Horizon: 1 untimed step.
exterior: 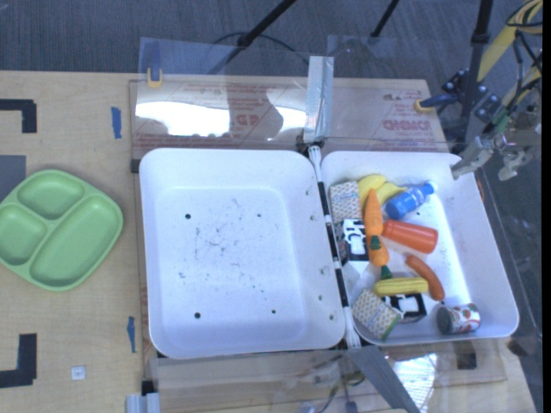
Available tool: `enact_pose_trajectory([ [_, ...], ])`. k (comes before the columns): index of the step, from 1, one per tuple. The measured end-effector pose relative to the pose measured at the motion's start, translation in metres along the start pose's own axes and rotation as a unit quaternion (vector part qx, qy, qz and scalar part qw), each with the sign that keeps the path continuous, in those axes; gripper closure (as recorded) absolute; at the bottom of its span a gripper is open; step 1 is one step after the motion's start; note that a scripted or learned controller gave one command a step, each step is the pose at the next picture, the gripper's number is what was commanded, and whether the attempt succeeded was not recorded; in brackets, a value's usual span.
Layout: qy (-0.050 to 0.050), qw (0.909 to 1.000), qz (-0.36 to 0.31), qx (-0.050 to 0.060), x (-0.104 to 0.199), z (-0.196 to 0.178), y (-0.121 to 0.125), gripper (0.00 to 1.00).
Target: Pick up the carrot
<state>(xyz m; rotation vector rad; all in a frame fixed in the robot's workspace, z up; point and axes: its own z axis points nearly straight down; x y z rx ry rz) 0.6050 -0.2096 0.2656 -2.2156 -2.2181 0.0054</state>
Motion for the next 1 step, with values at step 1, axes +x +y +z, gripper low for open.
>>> enact_pose_trajectory([
  [1, -0.001, 0.9998, -0.018, 0.0, 0.055, 0.1192, 0.0028, 0.0],
])
